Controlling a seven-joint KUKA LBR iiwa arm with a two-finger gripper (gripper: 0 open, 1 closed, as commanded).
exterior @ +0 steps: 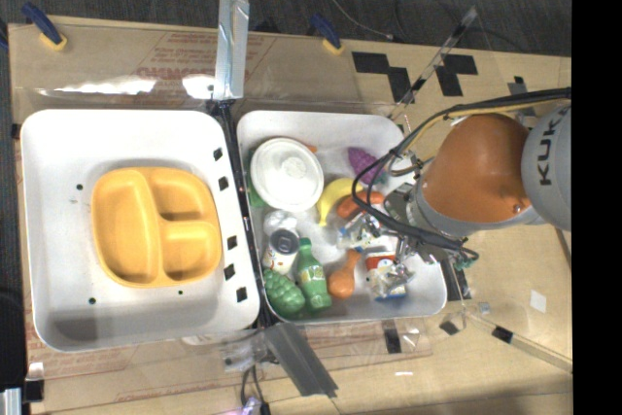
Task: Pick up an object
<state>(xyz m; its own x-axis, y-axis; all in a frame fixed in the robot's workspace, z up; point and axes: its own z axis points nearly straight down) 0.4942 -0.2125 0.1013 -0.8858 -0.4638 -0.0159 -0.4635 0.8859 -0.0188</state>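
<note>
1. Camera view: no target is named, so any item in the right bin (292, 123) counts. Candidates sit packed in its near half: carrot (342, 279), green bottle (312, 277), green bumpy item (282, 293), small can (283, 241), and a red-white clutter piece (386, 269).
2. Key relation: gripper (381, 230) is low over the right-middle of this bin. The clutter piece lies just beside it on the near side; the carrot is near-left of it; the bottle is further left.
3. Carrot's long axis looks roughly near-far, slightly tilted. The bottle runs near-far too, cap toward the far side.
4. Gripper state: cannot tell. Cables and the wrist hide the tips, and nothing is visibly held.
5. Judgement: closest pick is probably the clutter piece or the carrot; it needs a short shift toward the near edge.
6. Far half of the bin: white lid (287, 172) at left, yellow item (335, 197) beside it, purple item (362, 157) toward the far right. All lie far-left of the gripper.
7. Arm (481, 172) comes in from the right; its orange band hangs over the bin's right rim.
8. Left bin (58, 209) holds a yellow tray (155, 225), well apart from the gripper.
9. Risk, as a guess: tight packing may mean a neighbour gets nudged or grabbed as well.
</note>
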